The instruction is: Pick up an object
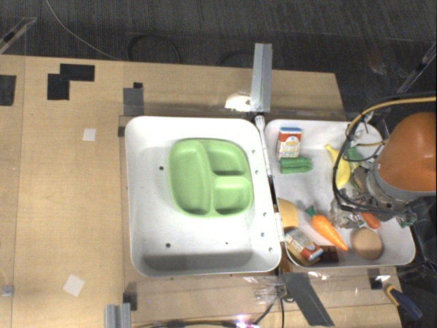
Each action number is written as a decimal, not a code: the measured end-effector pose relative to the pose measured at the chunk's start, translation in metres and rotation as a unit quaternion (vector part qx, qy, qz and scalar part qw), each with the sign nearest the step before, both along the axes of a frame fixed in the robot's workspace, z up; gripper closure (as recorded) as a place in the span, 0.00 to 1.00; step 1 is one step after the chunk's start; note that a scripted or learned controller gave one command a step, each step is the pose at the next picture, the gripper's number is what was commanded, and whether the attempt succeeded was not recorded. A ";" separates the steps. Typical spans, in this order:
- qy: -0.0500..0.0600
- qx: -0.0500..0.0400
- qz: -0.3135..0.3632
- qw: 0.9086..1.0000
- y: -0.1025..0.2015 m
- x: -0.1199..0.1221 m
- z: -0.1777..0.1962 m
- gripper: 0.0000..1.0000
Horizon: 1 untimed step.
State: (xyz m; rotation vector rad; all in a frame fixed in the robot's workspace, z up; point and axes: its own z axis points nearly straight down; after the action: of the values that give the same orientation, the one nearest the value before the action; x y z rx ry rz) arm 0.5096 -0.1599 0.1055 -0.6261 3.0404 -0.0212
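Looking down from the camera view, the arm (408,157) with its orange band reached in from the right and stood low over the right bin (311,130); the gripper (349,214) hung among cables near the carrot (326,230), but whether it was open, closed or gripping something I could not tell, because the wrist covered it; nothing was clearly seen lifted off the bin floor. The task's things all lay in the right bin: a small carton (289,143) at the far side, a green piece (295,165) just below it, a banana (339,169) partly under the cables, a yellowish piece (288,214) at the bin's left wall, a snack packet (304,244) near the front edge, the carrot beside it, and an egg-like brown ball (367,244) close to the gripper; a small red-orange thing (371,219) showed just under the wrist. The left bin (147,203) held a green divided tray (209,176). By my judgement the pick was not yet done; the approach seemed made, and the grasp and the lift were left.
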 end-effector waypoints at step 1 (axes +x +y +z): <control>0.014 -0.001 0.139 0.990 -0.022 0.030 0.036 1.00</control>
State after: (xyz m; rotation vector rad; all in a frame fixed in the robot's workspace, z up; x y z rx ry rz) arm 0.5400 -0.1823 0.1414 -1.0513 2.9497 -0.0071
